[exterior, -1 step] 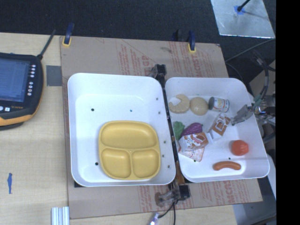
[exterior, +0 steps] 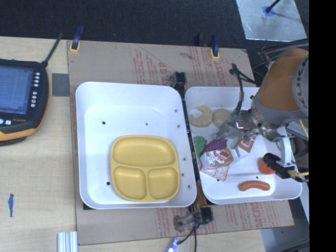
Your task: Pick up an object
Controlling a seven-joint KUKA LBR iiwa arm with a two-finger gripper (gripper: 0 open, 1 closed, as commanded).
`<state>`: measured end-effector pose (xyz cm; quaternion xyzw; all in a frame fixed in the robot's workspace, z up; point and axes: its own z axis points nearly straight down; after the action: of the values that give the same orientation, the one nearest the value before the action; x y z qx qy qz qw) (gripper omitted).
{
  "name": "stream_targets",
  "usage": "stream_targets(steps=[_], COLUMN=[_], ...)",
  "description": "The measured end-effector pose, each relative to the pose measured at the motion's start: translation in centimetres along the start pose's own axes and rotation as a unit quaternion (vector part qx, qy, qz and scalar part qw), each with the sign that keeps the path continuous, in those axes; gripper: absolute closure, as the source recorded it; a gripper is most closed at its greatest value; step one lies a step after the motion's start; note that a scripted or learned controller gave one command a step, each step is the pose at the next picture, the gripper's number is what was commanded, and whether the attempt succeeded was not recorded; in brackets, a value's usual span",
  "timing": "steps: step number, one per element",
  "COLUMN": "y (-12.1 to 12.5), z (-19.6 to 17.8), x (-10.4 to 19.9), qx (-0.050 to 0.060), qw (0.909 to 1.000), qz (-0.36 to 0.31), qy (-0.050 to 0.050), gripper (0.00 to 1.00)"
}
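The right bin (exterior: 210,193) holds a jumble of small items. Two beige bread-like pieces (exterior: 200,116) lie at its far left, with a green item (exterior: 199,143) and a purple one (exterior: 215,144) below them. A red and white snack packet (exterior: 216,163) lies in the middle, and a small orange packet (exterior: 247,142) is beside it. A sausage (exterior: 254,186) rests near the front wall, and a red piece (exterior: 265,165) lies at the right. My gripper (exterior: 234,127) hangs low over the middle of this bin, just above the purple item and the packets.
The left bin (exterior: 94,109) carries a yellow divided plate (exterior: 145,168). A tablet-like pendant (exterior: 18,98) lies on the bench at the far left. The arm's orange band (exterior: 281,85) looms over the right bin's far right corner, with cables around it.
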<state>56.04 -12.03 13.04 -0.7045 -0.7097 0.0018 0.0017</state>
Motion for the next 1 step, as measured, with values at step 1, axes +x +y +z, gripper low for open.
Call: stream_targets(steps=[1], y=[4.93], z=[3.13], x=[-3.79], qx=[-0.001], qw=[1.0], qz=[0.002], qy=[0.0], gripper=[0.0])
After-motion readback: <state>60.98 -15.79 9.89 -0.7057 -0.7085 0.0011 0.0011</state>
